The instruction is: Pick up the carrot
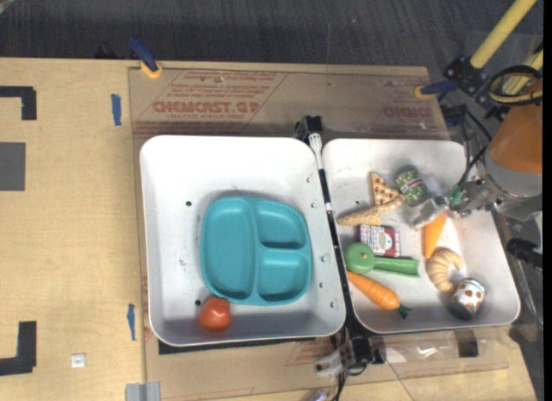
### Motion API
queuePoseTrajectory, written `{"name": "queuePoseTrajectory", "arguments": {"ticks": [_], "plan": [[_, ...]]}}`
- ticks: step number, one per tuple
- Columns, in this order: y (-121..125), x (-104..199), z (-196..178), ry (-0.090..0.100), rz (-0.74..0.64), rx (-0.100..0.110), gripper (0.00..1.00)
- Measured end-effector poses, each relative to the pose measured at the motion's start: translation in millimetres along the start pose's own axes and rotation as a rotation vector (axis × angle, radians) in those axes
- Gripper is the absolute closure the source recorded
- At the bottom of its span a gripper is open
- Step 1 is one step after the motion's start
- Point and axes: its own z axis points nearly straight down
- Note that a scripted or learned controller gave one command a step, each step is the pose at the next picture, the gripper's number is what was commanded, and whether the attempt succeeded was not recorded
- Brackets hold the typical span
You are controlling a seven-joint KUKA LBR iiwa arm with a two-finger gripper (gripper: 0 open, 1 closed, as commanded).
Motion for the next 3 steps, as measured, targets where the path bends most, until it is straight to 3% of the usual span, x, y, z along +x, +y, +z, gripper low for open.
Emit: {"name": "queuePoseTrajectory", "arguments": {"ticks": [1, 2, 3], "plan": [[-18.7, 70.0, 5.4, -0.003, -0.136, 0.000, 0.00], [61.3, 76.2, 7.1, -0.004, 0.302, -0.001, 0.00], [58.8, 74.8, -3.0, -0.006, 0.305, 0.008, 1.00]]}}
